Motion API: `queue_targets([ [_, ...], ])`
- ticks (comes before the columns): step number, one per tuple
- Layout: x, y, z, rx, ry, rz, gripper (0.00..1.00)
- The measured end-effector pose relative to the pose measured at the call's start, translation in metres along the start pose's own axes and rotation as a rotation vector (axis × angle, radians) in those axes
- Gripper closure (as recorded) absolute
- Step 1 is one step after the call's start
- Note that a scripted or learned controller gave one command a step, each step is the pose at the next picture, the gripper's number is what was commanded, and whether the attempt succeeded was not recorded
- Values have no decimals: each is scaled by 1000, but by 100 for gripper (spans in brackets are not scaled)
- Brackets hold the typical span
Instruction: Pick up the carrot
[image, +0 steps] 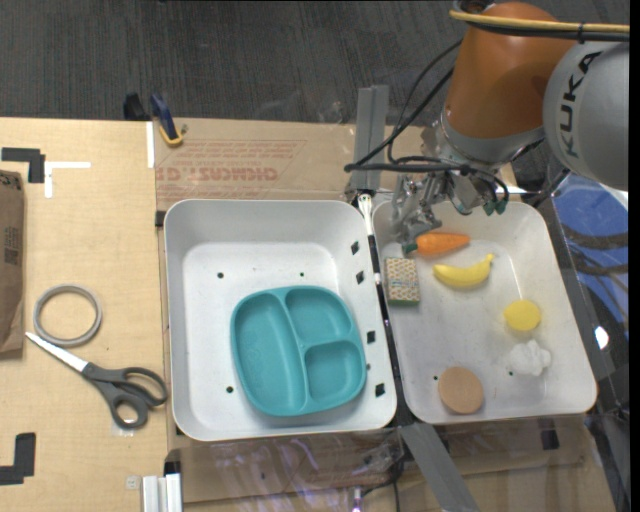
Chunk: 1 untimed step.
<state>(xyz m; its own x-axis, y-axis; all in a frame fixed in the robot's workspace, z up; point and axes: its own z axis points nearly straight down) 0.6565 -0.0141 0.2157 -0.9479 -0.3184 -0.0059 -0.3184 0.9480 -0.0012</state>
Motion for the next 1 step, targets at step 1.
queue_targets([
  [1,36,56,24,-2,4,33,100],
])
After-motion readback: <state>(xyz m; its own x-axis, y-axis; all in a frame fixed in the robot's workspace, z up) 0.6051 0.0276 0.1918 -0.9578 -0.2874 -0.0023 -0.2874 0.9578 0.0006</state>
